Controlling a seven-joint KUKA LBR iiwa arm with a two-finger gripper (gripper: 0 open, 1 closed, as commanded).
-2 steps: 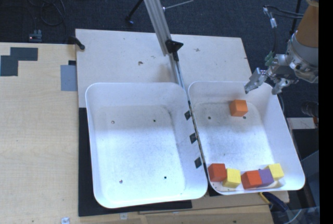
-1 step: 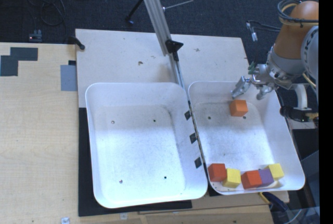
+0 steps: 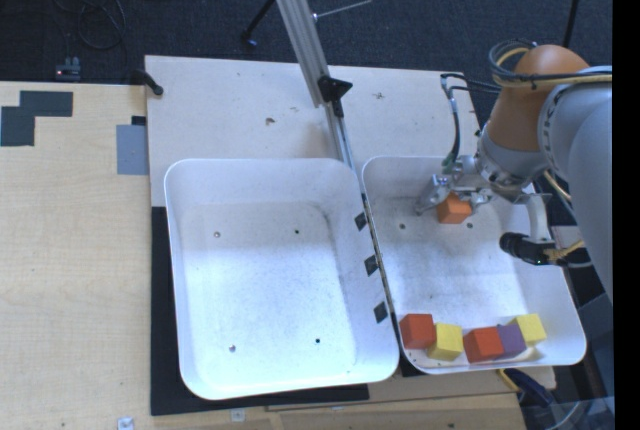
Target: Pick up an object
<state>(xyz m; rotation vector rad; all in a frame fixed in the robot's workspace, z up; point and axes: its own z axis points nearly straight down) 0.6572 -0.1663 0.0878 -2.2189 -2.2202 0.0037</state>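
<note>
Orange block (image 3: pixel 455 210) caught between the fingers of the gripper (image 3: pixel 452 202), in the upper part of the right bin (image 3: pixel 480 263), right of frame centre. Fingers closed on the block's sides; whether lifted clear of the bin floor or touching it, cannot tell. Grey arm (image 3: pixel 585 133) with orange band reaching in from the right edge, wrist directly above the block.

Counted: two white bins side by side, left bin (image 3: pixel 270 278) and right one. Along the lower rim of the right bin, a row of five blocks: red block (image 3: pixel 417 330) at the left end, then yellow block (image 3: pixel 446 341) just beside it, a second red block (image 3: pixel 484 343), purple block (image 3: pixel 511 338) touching that, and a second yellow block (image 3: pixel 531 327) at the right end. With the held one, six blocks in all.

Row well apart from the gripper, toward the bottom of the frame. Bare bin floor between. Slanted metal rail (image 3: pixel 300 23) running from top centre down to the divider between the bins, left of the gripper and not touching it. Black clips (image 3: pixel 371 264) along the divider. Cables hanging beside the wrist, near the bin's upper right rim.
</note>
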